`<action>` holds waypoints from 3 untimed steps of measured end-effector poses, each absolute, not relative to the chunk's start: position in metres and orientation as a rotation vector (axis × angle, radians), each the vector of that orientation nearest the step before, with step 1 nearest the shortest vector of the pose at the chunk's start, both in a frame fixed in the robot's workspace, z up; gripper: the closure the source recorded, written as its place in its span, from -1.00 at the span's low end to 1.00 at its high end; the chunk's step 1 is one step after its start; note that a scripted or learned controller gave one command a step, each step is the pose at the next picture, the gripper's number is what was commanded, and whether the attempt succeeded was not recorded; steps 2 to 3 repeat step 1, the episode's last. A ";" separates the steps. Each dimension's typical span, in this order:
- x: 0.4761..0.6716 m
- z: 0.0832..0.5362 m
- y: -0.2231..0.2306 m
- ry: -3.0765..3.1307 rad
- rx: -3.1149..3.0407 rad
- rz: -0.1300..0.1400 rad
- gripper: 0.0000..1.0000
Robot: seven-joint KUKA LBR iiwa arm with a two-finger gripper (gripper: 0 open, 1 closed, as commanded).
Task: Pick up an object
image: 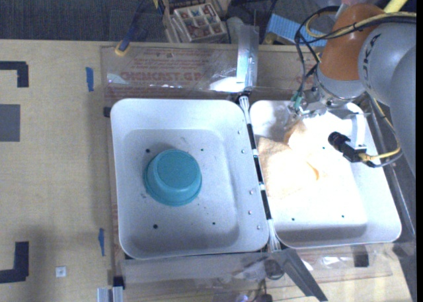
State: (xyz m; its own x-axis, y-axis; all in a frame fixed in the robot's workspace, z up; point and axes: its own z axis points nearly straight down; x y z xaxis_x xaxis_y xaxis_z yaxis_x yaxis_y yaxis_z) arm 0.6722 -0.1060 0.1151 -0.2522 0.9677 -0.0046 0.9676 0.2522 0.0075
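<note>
A teal bowl (173,176) lies upside down in the middle of the left bin (132,119). The right bin (370,228) is washed out by glare. In it a pale tan, flat shape (285,165) spreads over its left half, with a small orange curl (314,174) beside it. My gripper (301,108) hangs over the right bin's far left corner, just above the upper tip of the tan shape (295,133). Glare and the wrist hide whether anything is held.
The grey arm with its orange band (350,30) comes in from the upper right. A black fitting with a yellow cable (344,143) hangs over the right bin. A clear plastic sheet (178,69) lies behind the bins.
</note>
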 end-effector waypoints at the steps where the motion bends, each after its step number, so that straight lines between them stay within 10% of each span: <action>1: 0.668 0.182 -0.088 2.755 1.505 0.001 1.00; 3: 0.668 0.182 -0.088 2.755 1.505 0.001 1.00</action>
